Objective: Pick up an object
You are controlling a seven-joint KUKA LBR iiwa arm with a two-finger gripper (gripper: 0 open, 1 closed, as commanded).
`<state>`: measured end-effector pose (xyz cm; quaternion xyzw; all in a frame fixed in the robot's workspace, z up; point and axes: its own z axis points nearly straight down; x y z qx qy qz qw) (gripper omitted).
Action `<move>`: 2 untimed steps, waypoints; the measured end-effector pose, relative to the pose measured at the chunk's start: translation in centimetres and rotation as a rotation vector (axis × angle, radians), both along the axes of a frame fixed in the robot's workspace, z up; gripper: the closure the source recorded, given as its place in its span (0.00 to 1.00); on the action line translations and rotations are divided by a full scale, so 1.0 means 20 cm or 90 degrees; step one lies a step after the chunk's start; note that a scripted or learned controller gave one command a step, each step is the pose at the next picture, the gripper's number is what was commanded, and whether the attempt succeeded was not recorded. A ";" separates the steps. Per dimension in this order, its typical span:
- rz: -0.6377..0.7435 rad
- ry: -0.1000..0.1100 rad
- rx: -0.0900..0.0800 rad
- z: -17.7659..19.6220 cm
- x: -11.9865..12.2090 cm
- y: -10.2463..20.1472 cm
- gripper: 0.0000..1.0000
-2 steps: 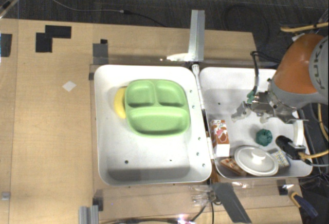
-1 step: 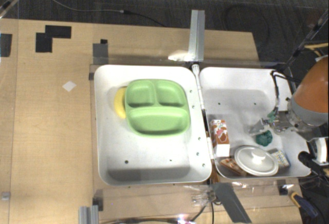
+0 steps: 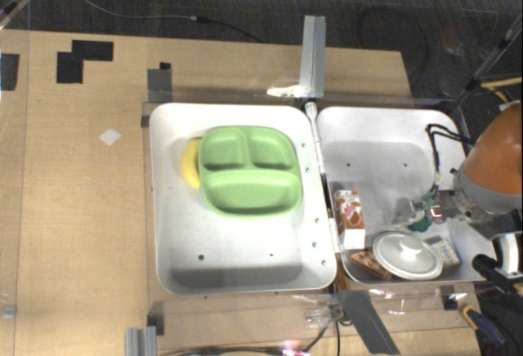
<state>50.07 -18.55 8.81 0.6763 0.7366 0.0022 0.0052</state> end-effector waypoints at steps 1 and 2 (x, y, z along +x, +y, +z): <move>0.001 -0.001 -0.001 0.05 0.01 0.00 1.00; -0.095 0.006 0.003 0.73 0.16 0.26 1.00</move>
